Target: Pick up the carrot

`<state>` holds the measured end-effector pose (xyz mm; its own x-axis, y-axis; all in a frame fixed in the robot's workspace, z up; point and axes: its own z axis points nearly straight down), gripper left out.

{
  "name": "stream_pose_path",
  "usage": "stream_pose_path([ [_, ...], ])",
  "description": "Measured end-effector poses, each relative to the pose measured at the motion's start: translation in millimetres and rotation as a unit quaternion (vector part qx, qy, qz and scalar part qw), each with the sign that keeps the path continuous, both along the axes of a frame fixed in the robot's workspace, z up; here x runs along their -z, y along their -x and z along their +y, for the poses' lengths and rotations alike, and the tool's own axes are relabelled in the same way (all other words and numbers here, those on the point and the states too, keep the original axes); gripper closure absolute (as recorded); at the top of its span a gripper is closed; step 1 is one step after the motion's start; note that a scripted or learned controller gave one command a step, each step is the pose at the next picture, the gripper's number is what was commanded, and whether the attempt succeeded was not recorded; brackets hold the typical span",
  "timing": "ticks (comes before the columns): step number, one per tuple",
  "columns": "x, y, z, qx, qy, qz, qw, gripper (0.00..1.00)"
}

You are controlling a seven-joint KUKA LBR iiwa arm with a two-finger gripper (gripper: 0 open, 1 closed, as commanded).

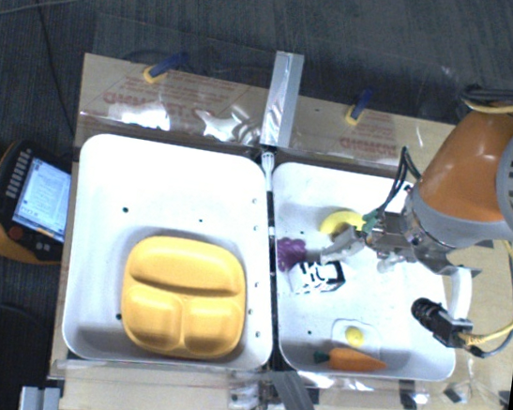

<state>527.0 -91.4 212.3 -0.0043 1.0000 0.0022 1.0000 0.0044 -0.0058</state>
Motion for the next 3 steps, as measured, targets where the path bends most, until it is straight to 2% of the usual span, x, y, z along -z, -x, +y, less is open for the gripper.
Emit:
stream_pose_path([
  [1, 103, 42, -36, -0.148, -0.0014, 0.000, 0.9889, 0.00],
  [2, -31, 42, -42, -0.149, 0.0001, -0.002, 0.9889, 0.00],
  [3, 123, 41, -29, -0.329, -0.0002, -0.004, 0.9445, 0.00],
])
